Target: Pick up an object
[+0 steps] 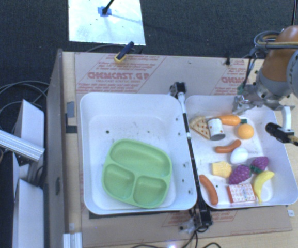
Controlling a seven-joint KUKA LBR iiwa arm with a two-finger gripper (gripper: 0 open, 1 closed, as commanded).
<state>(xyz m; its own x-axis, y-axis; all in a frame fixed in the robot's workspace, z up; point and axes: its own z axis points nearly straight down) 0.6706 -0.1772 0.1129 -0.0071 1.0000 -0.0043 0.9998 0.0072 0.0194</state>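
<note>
From above, the surface (138,71) carries two shallow white bins side by side. The left bin (94,138) holds a green divided tray (137,172) with three compartments, lying toward the near side of the bin.

The right bin (285,185) holds a scatter of toy food. At its far left lies a pizza slice (201,127), with a small can (216,128) touching it on the right and tipped on its side. Just beyond the can is a carrot (230,120), and to the right of that an orange (245,131). Nearer the middle lie a sausage (228,147) and a white egg (239,155) just beside it. A block of cheese (221,169) sits next to a bunch of purple grapes (240,174), with a second purple piece (260,163) to the right. A banana (262,183) curves along the near right, a small printed box (241,193) lies at the near edge, and a hot dog (208,189) lies at the near left.

The grey arm (285,68) with its orange band reaches in from the right. Its end effector (240,104) hangs over the far edge of the right bin, near the carrot; how far it is spread cannot be told from here, and nothing is seen gripped in it.
</note>
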